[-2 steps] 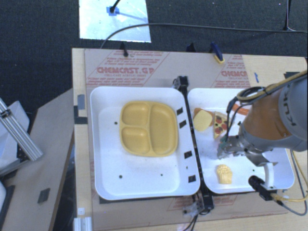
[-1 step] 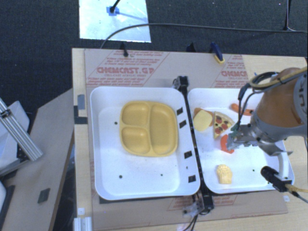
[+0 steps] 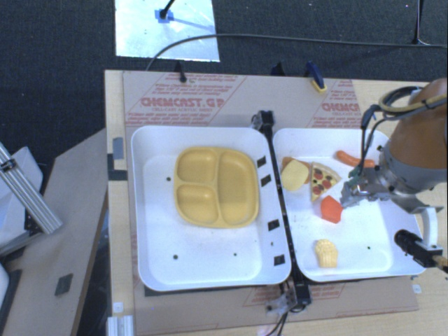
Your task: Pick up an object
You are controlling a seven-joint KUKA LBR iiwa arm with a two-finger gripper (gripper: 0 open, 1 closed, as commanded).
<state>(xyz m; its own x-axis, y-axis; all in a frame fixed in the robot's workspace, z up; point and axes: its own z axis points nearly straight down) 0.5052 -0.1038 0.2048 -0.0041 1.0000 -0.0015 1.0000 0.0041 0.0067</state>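
**Pick attempt: right bin, red block**

The gripper (image 3: 348, 192) is lowered into the right bin (image 3: 371, 257), just beside the red block (image 3: 331, 209) and the pizza slice (image 3: 323, 180), presumably lined up for a grasp. Finger spread cannot be told; nothing is seen held. Corn (image 3: 325, 253) lies well apart.

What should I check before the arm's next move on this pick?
1. Gripper near a target: ok, it sits in the right bin just beside the red piece.
2. Object held between the fingers: cannot tell.
3. Neighbours crowding the target: not ok, the pizza slice lies close above the red piece.
4. Other picks free: ok, the corn cob lies apart from everything.
5. Yellow tray in the left bin: ok, away from the arm.
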